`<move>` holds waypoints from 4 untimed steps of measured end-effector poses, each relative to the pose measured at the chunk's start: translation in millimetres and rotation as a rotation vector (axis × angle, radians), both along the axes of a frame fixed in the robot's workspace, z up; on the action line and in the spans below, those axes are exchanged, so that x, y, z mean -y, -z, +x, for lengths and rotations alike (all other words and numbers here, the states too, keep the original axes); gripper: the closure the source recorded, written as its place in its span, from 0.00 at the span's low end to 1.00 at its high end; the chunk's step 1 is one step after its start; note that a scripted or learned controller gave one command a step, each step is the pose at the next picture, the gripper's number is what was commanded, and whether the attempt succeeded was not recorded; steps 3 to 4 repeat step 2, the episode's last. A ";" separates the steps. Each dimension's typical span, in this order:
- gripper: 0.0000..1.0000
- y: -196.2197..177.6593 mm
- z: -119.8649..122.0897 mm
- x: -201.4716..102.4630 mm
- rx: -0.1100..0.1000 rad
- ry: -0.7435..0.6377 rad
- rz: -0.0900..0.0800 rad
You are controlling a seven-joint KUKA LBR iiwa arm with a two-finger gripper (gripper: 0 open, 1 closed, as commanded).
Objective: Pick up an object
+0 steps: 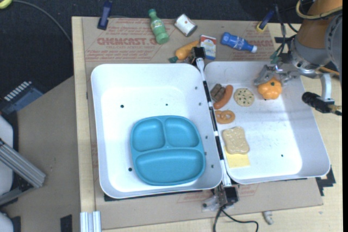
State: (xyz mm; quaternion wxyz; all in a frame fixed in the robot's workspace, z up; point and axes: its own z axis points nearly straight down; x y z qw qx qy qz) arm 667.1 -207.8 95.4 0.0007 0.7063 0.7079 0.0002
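Observation:
The right bin [304, 144] holds several toy foods: an orange fruit [270, 90] near its far edge, a brown sausage [221, 96], a speckled cookie [244, 97], a small pretzel [224, 116], a bread slice [236, 139] and a yellow cheese square [237, 160]. My gripper [274, 76] hangs right over the orange fruit, its tip at the fruit's top. The view does not tell whether it is touching or gripping the fruit. The grey arm with its orange band [321, 5] comes in from the upper right.
A blue divided plate [167, 149] lies in the left bin [109, 117]. Behind the bins on the board lie a green bottle [159, 27], a white can [185, 24], a blue bottle [238, 42], a small carton [207, 46] and an orange carrot [185, 51].

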 end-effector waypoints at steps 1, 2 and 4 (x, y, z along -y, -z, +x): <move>1.00 10.5 -11.4 -50.3 -0.002 0.001 0.001; 1.00 -90.3 -95.1 -127.1 -0.001 0.001 0.002; 1.00 -90.3 -95.1 -127.1 -0.001 0.001 0.002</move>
